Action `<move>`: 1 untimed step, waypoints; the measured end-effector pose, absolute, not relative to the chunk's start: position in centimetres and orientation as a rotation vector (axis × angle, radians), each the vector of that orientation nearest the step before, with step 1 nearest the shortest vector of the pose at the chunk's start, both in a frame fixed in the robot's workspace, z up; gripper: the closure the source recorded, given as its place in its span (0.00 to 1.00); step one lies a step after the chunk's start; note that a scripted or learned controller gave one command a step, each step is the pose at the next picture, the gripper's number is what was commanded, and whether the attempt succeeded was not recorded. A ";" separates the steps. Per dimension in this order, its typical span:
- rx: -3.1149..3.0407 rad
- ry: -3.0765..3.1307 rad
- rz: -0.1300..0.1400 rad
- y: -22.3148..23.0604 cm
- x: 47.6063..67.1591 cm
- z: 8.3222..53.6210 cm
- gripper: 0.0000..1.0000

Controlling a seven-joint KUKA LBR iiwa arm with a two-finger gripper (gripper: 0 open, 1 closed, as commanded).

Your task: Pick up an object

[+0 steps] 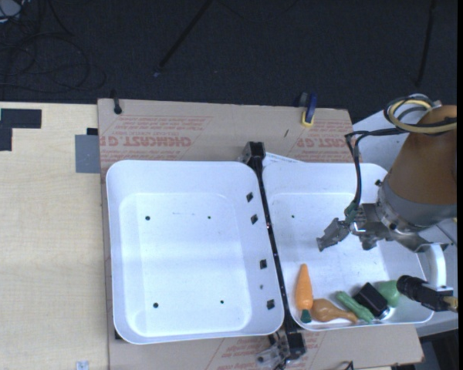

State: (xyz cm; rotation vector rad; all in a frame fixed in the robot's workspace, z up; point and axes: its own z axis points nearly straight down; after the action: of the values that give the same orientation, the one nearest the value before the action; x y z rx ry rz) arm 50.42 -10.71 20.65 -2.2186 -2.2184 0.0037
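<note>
Orange carrot (303,286) lies in the right bin (324,199), near its front wall, long axis running front to back. We note the gripper (329,238) hovering just behind and right of it; jaws slightly parted, holding nothing. Green and black pieces (370,299) sit right of the carrot.

Dark floor (216,37), pale wooden bench (38,245)
</note>
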 end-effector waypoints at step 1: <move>-2.223 -2.219 0.001 -11.1 47.5 8.4 0.00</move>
State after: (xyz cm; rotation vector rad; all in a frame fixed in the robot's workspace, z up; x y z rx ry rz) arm 47.48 -11.08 8.38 -2.2229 -2.2186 0.0013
